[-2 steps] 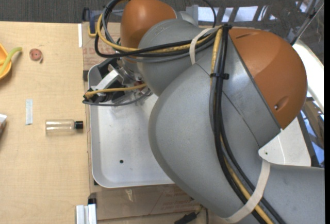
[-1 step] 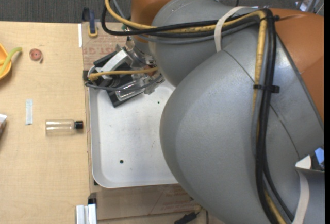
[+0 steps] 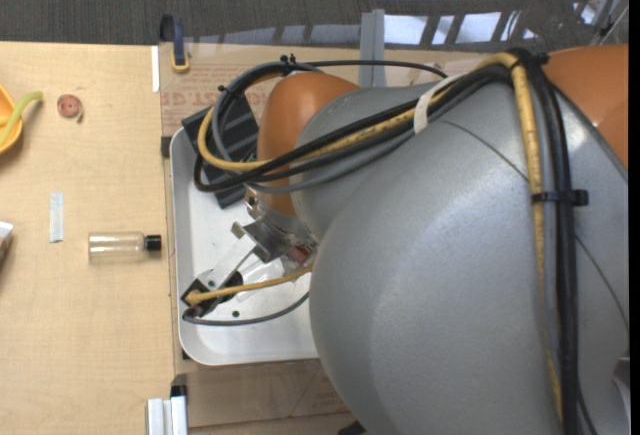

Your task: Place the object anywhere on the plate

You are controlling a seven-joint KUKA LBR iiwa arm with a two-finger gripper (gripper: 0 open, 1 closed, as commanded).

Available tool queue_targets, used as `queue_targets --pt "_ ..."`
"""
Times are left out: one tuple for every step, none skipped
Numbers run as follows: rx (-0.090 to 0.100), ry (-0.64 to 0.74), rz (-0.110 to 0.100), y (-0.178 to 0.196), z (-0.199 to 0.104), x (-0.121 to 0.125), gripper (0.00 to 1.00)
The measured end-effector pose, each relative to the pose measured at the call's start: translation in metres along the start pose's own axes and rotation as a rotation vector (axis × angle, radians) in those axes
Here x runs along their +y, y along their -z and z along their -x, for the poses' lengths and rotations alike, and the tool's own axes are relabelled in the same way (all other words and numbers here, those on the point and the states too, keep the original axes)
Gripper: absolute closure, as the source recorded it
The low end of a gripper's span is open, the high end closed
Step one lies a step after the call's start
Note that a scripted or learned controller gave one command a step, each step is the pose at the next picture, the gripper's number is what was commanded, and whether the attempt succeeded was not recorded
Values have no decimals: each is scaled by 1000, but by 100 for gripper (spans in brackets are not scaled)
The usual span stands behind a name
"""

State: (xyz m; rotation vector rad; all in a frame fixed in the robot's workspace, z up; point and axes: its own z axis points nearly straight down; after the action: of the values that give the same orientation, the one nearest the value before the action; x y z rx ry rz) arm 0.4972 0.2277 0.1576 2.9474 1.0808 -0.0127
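Over the white bin (image 3: 200,343) the grey arm (image 3: 450,273) bulks so large that it hides most of the bin floor, with its cables looping down to the pincer (image 3: 262,235) low inside, presumably reaching for something there. Whether the pincer is apart or together I cannot tell. No plate or task object can be made out beneath it. A small clear bottle (image 3: 122,244) lies on the worktop (image 3: 90,343), well apart to the left.

Only lettering I can spot is some faint reddish print on the cardboard strip (image 3: 215,83) at the bin's (image 3: 185,223) far edge, way too blurry to read.
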Motion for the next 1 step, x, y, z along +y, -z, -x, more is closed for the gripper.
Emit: queue_targets --pt "0 -70 -1 -68 16 -14 100"
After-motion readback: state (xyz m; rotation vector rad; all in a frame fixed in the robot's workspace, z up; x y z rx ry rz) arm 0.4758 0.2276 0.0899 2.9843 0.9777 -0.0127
